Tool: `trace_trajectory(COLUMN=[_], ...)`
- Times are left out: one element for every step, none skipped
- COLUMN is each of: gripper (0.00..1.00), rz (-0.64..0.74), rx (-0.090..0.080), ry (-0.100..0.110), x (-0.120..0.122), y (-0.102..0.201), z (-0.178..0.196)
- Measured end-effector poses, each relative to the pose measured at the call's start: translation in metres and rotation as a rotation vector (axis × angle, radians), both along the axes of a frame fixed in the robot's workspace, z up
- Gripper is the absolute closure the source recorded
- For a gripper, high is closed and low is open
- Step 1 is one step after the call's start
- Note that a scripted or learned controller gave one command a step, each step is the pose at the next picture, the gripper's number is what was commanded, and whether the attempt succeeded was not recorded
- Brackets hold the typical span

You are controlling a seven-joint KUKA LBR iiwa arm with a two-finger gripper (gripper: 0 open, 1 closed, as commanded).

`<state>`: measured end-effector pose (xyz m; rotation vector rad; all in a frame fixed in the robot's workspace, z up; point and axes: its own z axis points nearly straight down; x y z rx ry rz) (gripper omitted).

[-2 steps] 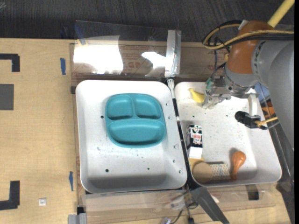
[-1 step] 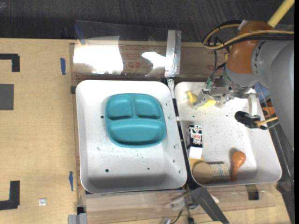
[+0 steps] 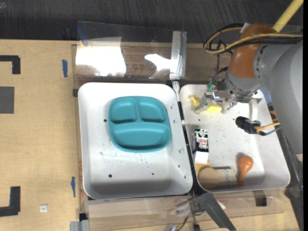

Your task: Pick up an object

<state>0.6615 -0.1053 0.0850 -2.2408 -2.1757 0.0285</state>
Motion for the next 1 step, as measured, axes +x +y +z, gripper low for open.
trace_trajectory(gripper=[0.0], rz=[0.083], rx=[0.0], ry=[-0.008], x=[0.0016], y=[0.0061], z=[0.0001])
